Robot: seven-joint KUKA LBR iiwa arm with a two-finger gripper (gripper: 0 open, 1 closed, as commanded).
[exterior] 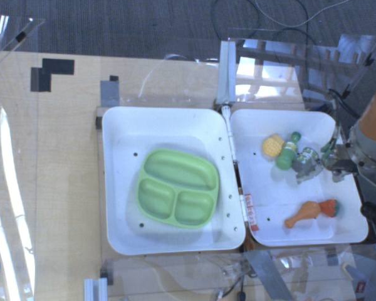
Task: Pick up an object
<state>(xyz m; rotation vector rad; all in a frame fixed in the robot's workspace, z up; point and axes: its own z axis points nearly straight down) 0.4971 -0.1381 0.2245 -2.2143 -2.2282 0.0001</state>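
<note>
A green bottle (287, 153) lies in the right bin (282, 227), touching a yellow corn cob (272, 146) on its left. Just right of the bottle sits the gripper (308, 163), low in the bin; whether it is open or closed cannot be told. Nearer the front wall lies an orange drumstick (302, 213) beside a red piece (328, 207). In the left bin (122, 130) rests a green divided plate (177, 188). Both bins stand on the wooden counter (50, 187).
</note>
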